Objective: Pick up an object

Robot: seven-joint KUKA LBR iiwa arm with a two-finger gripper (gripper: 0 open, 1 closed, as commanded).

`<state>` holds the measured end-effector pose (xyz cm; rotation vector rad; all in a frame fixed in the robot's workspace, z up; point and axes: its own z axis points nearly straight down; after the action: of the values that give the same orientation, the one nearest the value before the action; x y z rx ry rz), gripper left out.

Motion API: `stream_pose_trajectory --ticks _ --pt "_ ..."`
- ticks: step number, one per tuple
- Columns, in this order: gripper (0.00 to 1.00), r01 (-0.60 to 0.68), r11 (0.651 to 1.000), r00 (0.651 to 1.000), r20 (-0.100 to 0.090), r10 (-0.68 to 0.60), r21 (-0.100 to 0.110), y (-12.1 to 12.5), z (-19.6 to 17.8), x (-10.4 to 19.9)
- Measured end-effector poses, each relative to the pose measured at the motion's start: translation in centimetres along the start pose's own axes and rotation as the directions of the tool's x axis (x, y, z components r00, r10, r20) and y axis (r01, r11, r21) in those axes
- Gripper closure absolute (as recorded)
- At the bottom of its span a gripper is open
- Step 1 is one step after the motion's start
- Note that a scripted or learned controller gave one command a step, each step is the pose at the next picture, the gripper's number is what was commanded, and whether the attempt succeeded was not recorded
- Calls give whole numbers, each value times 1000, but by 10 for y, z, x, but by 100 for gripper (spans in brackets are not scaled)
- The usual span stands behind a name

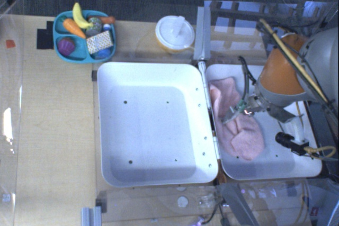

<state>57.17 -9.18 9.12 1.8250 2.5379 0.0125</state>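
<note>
Pink cloth [236, 123] lies crumpled in right bin [296, 166], gripper [237, 112] down on it, open/closed state unclear; looks like grasp step, next needs firm pinch then lift.

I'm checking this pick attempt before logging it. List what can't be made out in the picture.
- Pincer: too small and blurred over the pink cloth in the camera view to tell if it grips the cloth.
- Right bin: its right part is covered by the arm and cables.
- Blue tray: the items beside the banana and carrot are too small to identify.
</note>
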Motion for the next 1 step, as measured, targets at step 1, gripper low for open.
stream_pose_trajectory --ticks 1 --pt "100 1 1000 1000 4 -1 -8 3 -12 -1"
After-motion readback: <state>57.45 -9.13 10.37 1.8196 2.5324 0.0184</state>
